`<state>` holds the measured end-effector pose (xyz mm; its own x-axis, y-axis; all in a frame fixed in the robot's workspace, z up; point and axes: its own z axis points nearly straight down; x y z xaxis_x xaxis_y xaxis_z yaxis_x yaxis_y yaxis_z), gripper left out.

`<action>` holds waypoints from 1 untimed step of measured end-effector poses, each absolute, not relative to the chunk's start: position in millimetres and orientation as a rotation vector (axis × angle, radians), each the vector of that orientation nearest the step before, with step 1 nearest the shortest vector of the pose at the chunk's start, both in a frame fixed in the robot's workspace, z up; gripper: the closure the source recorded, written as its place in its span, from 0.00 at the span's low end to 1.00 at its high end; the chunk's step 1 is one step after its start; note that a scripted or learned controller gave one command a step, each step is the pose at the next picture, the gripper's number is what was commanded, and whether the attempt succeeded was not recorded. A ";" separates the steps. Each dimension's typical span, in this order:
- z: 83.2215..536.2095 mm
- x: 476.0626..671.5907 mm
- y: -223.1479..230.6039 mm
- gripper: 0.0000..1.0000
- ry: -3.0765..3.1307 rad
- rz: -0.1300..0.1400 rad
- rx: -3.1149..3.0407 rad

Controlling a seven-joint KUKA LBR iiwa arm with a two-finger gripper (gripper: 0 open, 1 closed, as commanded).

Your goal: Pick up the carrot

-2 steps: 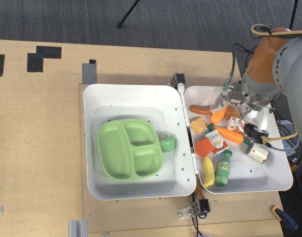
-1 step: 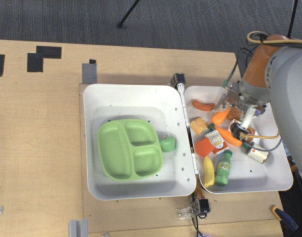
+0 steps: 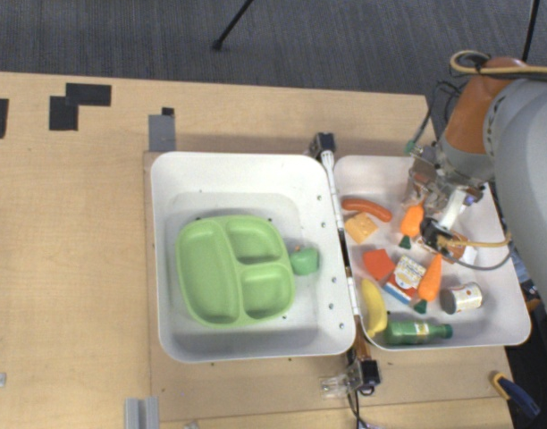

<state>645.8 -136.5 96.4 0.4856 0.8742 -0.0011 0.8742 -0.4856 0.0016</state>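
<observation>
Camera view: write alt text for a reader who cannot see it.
The robot's gripper hangs over the back of the right bin, while the carrot lies nearer the front among a banana, a green bottle and other toy foods. The left bin holds a green divided plate.

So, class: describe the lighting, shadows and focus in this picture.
Camera view: light is soft and even; the green tray casts a faint shadow on the floor of the left bin; the grey arm at the right edge looks blurred; the carrot is small and soft-edged.
</observation>
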 end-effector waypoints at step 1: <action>185.3 608.6 -73.0 1.00 1.370 0.004 2.828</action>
